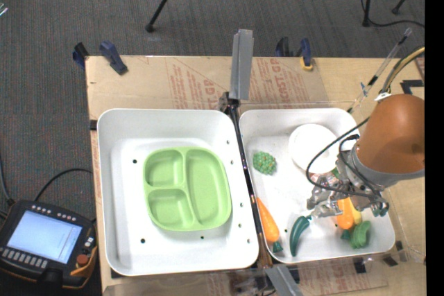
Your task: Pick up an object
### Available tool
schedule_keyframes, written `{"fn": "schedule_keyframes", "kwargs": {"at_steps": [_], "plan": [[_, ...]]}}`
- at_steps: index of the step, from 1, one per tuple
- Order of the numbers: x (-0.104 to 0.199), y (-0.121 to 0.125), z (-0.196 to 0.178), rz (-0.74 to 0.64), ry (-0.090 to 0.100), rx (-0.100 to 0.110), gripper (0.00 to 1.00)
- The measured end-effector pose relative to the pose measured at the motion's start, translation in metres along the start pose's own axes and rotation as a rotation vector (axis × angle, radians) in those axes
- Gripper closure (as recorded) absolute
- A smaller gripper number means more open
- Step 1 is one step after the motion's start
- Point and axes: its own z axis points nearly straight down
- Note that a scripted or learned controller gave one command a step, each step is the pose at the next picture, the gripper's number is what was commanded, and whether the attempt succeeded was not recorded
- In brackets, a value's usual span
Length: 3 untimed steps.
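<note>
**Arm low over the right bin, above the orange and green toys**

From my seat I see the arm reaching in from the right, its orange band bulking over the right bin (277, 118). The gripper (345, 203) sits low near that bin's front right corner, with cables looping around the wrist. I cannot tell how its tool is set; the metal parts blur together against the white floor, and I see nothing clearly caught in it.

Right under and just beside the gripper lies an orange-and-yellow toy (346, 213), rounded and glossy, partly covered by the gripper's hardware. Touching it on the front right side is a small green toy (360, 235), leafy-looking and lumpy. I cannot say whether the gripper touches either one.

A little to the left lies a dark green pepper (299, 233), curved, with a paler stem end, near the front wall. Further left, a toy carrot (268, 221) rests against the bin's left wall, orange with a green tip pointing to the front. A knobbly green broccoli piece (264, 163) sits alone toward the middle left. A round white plate (310, 143) lies toward the back of the bin, partly under the arm.

The left bin (111, 149) holds a light green divided tray (187, 189) with three compartments, lying flat at its centre.
</note>
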Motion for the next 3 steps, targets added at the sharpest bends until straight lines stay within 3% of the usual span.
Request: {"fn": "schedule_keyframes", "kwargs": {"at_steps": [1, 2, 3], "plan": [[0.010, 0.034, -0.018, -0.081, 0.001, 0.002, 1.00], [0.003, 0.068, 0.010, 0.158, 0.004, 0.002, 1.00], [0.016, 0.085, 0.010, 0.219, 0.004, 0.002, 1.00]]}}
